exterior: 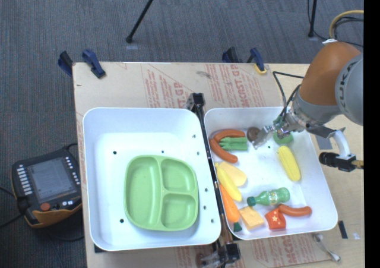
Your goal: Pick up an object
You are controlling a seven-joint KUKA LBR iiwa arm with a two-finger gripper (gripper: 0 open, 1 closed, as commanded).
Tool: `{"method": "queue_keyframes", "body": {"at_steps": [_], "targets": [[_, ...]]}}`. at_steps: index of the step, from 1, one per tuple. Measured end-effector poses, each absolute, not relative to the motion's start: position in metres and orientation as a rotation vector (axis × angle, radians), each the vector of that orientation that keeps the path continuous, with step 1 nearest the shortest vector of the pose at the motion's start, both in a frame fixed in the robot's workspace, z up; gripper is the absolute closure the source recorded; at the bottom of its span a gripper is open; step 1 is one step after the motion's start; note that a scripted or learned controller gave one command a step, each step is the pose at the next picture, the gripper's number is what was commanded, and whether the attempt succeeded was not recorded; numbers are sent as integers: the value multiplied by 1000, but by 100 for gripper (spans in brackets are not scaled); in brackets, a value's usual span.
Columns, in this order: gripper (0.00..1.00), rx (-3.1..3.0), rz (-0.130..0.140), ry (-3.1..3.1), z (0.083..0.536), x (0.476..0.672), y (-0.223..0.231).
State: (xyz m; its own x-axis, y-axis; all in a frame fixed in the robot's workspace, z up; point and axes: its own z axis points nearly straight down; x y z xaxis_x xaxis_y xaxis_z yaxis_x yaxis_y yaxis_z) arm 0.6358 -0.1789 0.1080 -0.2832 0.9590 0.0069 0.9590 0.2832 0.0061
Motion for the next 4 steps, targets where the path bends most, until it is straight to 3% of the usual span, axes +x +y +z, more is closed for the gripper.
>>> {"method": "queue_keyframes", "body": {"at_steps": [1, 2, 4], "targets": [[0, -1545, -1, -2732, 88, 627, -180], [0, -1183, -2, -2913, 89, 636, -180], [0, 195, -3, -3136, 88, 576, -170]]}}
